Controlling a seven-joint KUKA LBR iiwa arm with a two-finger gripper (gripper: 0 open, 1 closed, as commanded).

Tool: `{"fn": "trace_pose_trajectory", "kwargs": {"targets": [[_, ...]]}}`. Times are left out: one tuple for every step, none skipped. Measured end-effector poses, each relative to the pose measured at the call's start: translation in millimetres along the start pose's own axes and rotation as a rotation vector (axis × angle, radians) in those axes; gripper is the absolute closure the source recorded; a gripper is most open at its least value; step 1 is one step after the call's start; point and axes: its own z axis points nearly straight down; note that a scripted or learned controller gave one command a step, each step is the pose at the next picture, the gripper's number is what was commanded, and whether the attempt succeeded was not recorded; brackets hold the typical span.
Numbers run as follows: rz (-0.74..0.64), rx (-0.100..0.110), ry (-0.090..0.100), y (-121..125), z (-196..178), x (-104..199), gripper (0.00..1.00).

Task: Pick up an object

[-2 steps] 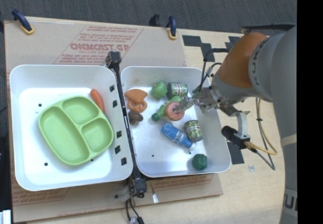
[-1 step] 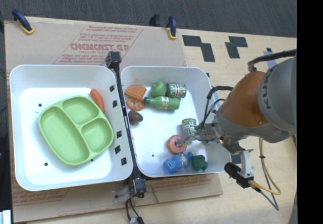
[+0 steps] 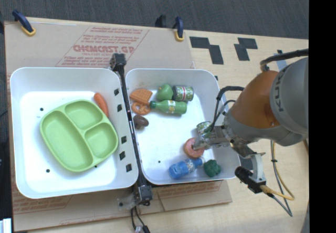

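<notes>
End effector: low in right bin, at the pink round toy; grip state cannot be told | Target: pink round toy, near the bin's front right; probably light, stiff, smooth; best pinched across its rim | Surroundings: blue toy and green toy just beside; counter cardboard-covered.

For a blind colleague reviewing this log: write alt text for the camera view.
A grey-and-orange robot arm reaches from the right, its pincer low over a round orange-pink toy in the right bin, among a green bottle, a can and a blue toy. The left bin holds a green divided plate and a carrot.
</notes>
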Motion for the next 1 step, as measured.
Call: {"fn": "trace_pose_trajectory", "kwargs": {"targets": [[0.008, -0.002, -0.008, 16.4, -131.5, 36.4, 1.0]]}}
